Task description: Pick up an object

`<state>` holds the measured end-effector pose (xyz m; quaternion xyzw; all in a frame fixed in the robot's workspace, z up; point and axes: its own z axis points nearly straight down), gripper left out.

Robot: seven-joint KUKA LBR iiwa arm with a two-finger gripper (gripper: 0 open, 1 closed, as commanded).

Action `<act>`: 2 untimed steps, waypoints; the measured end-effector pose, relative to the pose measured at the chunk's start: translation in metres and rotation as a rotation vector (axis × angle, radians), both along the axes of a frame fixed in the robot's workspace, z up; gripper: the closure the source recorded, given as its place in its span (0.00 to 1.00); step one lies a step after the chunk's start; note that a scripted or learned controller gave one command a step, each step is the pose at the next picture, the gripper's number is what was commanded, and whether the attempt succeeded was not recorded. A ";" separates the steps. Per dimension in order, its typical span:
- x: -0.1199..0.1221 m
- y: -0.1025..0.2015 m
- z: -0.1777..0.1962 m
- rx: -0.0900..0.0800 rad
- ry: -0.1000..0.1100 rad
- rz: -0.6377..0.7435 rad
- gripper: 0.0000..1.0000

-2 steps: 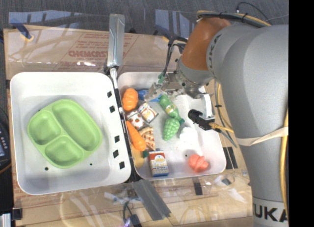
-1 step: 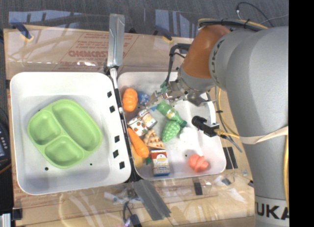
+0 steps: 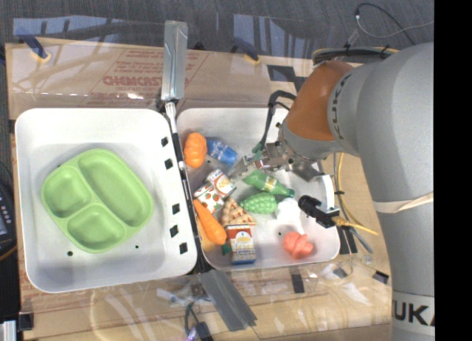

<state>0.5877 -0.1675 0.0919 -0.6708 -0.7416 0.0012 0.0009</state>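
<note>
Jaws (image 3: 259, 161) of the arm (image 3: 383, 111) are low inside the right bin (image 3: 243, 119), over the middle of the toy pile, but whether they are open or closed I cannot tell, because the metal parts there are small and mixed with the toys below. Nothing can be seen held between them.

Just below the jaws lies a small green bottle (image 3: 264, 182) on its side, and under it a green bumpy vegetable (image 3: 259, 204). To the left of the jaws there is a blue object (image 3: 224, 152), and beside that an orange fruit (image 3: 195, 149) near the wall between the two bins. Lower on the left, a small printed box (image 3: 214, 189) lies tilted, touching a waffle cone (image 3: 234, 215). A carrot (image 3: 209, 223) lies at a slant along the left wall of this bin. At the bottom edge stands a little can with a red label (image 3: 241, 243). A pink toy (image 3: 298, 245) rests in the lower right corner, near a white object (image 3: 289, 212). A black part (image 3: 318, 211) with a yellow cable sticks out over the right rim.

Above the wrist, the orange band (image 3: 313, 107) is seen, and the grey body of the arm continues to the right.

In the left bin (image 3: 44, 129) lies a green plate with three compartments (image 3: 96, 199), well apart from the toys. Both bins sit on the bench (image 3: 110, 74), which is covered with cardboard and clear film.
</note>
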 end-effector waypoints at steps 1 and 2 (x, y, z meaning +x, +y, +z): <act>0.001 0.001 0.010 0.001 0.001 0.005 1.00; 0.037 0.048 0.095 0.001 -0.003 0.048 1.00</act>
